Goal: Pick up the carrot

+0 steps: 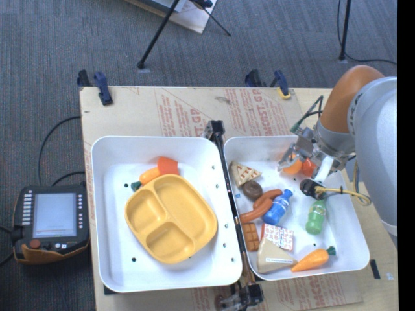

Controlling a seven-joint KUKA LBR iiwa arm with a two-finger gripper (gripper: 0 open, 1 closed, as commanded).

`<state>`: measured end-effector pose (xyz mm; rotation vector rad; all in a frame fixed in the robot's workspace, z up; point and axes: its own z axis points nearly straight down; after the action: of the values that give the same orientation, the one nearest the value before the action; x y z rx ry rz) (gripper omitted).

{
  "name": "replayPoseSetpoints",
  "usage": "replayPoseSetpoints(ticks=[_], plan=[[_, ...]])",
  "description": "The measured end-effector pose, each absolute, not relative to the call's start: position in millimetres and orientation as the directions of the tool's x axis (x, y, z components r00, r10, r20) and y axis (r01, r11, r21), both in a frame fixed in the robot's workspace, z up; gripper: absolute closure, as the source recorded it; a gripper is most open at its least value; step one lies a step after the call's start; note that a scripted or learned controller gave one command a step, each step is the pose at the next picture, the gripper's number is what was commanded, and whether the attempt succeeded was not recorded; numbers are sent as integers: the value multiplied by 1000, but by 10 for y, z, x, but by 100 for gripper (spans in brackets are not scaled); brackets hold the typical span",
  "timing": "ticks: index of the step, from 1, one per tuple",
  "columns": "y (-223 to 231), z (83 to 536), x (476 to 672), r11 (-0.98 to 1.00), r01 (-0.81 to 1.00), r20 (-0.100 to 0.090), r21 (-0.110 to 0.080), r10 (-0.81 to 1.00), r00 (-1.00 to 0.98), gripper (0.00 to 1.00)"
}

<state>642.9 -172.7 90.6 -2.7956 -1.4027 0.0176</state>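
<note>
Orange carrot [312, 260] is lying at the front of the right bin [360, 251], beside a wedge [272, 256]; an orange piece [294, 166] is being gripped between the fingers [299, 162] at the bin's far side, well apart from it

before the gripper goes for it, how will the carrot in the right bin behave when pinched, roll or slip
The carrot looks like smooth moulded plastic, so probably stiff and light. Its tapered, rounded body may squirt out of a pinch near the thin tip, so the thick end by the green top seems safer. It lies flat near the right bin front wall, beside a sandwich wedge, and could roll if nudged.
</note>
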Motion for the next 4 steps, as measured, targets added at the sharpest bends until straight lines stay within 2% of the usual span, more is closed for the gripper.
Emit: replayPoseSetpoints(ticks=[1, 2, 3, 4], plan=[[-1666, 840, 6240, -783, 622, -4, -8, 622, 783, 0], [-1659, 905, 6236, -780, 626, -8, -13, 626, 780, 100], [-1657, 904, 6236, -779, 626, -8, -13, 627, 779, 0], [-1573, 841, 6332, -908, 419, -5, -5, 419, 908, 0]])
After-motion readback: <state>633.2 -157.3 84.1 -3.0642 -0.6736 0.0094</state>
